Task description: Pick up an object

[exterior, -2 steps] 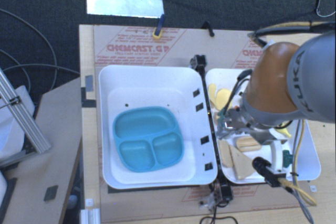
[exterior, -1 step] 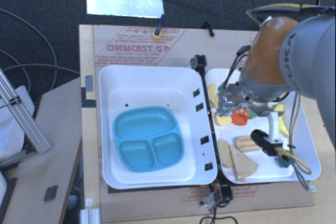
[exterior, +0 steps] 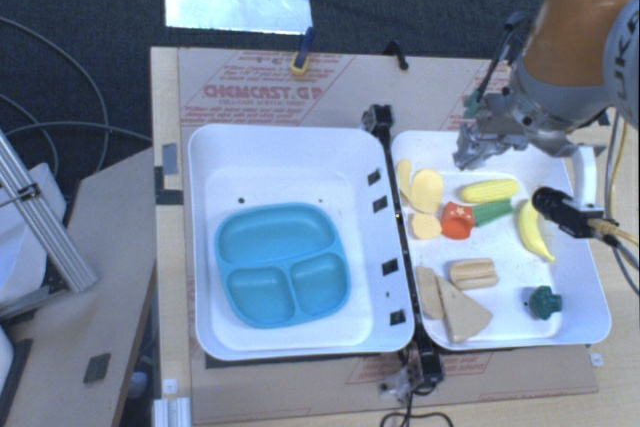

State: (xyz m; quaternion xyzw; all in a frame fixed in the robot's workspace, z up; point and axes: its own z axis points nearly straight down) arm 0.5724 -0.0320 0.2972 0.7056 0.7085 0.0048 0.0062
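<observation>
Over the right bin [exterior: 580,310], the gripper [exterior: 478,153] hangs above the bin's far edge. Whether it is released or clenched cannot be told, and nothing is seen in its grasp. The pick appears not yet done: descent, grasp and lift remain. The nearest candidate, the corn [exterior: 489,189], lies in the right bin just beside and nearer the camera than the gripper. The banana [exterior: 533,229] lies farther right. The left bin [exterior: 290,150] carries a blue tray [exterior: 283,262].

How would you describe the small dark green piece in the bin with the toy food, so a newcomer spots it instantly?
Start at the right bin, the one crowded with toy food. Go to its near right corner, below the banana and right of the tan hot dog bun. The dark green piece lies there alone, touching nothing: small, knobbly and far darker than the yellow and tan items around it.
</observation>
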